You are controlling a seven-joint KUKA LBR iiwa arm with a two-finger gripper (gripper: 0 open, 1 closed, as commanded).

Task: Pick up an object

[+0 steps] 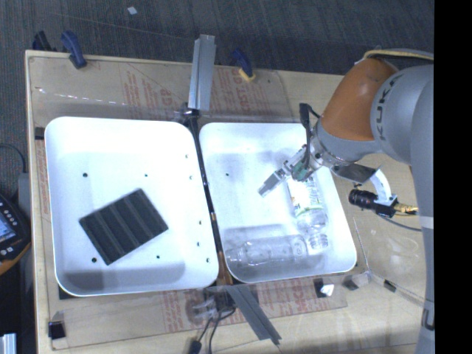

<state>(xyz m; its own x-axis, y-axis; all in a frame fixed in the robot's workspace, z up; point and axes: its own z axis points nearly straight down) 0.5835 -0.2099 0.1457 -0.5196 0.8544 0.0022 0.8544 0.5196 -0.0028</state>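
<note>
My gripper (283, 176) hangs low over the right bin (243, 146), toward its right side. It is just above and to the left of the top end of a clear plastic bottle (307, 206) that lies lengthwise along the bin's right wall. A second clear bottle (265, 251) lies across the bin's near edge, its end close to the first bottle. A black ribbed rectangular pad (123, 225) lies flat in the left bin (110, 142), far from the gripper. I see nothing held in the gripper.
The grey arm with its orange band (361, 109) reaches in from the right over the bin's right rim. A metal divider bar (200, 72) stands behind the bins. Blue clamps (74, 50) sit on the bench's far edge.
</note>
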